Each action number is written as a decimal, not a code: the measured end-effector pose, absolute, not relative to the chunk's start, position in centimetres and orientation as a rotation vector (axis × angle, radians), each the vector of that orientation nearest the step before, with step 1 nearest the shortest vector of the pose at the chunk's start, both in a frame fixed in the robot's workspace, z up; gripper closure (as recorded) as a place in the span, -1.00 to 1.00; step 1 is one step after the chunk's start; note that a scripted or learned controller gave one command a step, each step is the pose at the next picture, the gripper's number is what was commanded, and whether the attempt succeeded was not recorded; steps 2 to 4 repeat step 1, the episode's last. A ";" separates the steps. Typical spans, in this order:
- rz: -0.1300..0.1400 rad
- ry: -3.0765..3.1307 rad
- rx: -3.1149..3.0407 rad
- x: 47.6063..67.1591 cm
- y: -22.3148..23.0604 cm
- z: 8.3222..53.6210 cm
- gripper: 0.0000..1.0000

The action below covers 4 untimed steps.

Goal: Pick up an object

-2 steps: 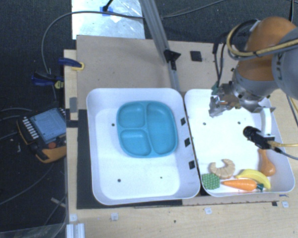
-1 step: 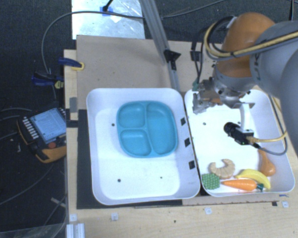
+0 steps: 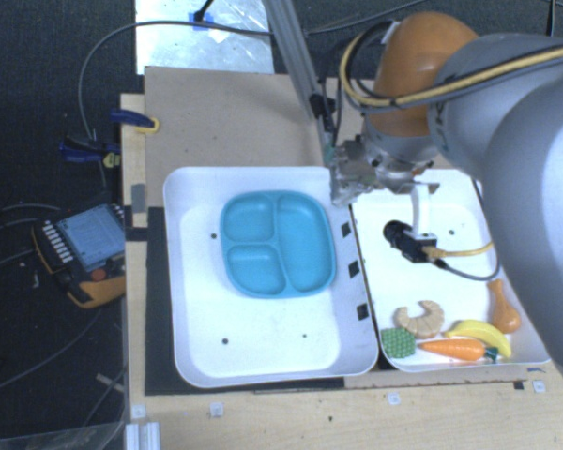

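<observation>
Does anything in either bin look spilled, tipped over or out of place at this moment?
Nothing stands out. The blue divided plate lies flat in the left bin. The toy foods, banana, carrot and croissant, sit bunched in the right bin's near corner, all inside it.

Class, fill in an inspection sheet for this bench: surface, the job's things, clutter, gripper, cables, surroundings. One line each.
Surface: brown bench bearing a left bin and a right bin.
Job's things: croissant, banana, carrot, green piece and orange piece, bunched at the right bin's near end.
Clutter: blue tray with three compartments in the left bin.
Gripper: gripper over the rims where the bins meet; nothing seen held.
Cables: yellow cable across the right bin; black cables on the floor.
Surroundings: dark floor, handheld unit at left.
</observation>
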State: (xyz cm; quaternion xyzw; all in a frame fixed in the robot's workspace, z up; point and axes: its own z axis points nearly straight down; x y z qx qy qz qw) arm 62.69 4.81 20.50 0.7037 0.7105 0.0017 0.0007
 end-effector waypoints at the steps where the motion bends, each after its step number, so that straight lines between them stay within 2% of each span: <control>1: 0.008 2.231 2.209 64.0 10.0 22.2 1.00; 4: 0.008 2.231 2.209 64.0 10.0 22.2 1.00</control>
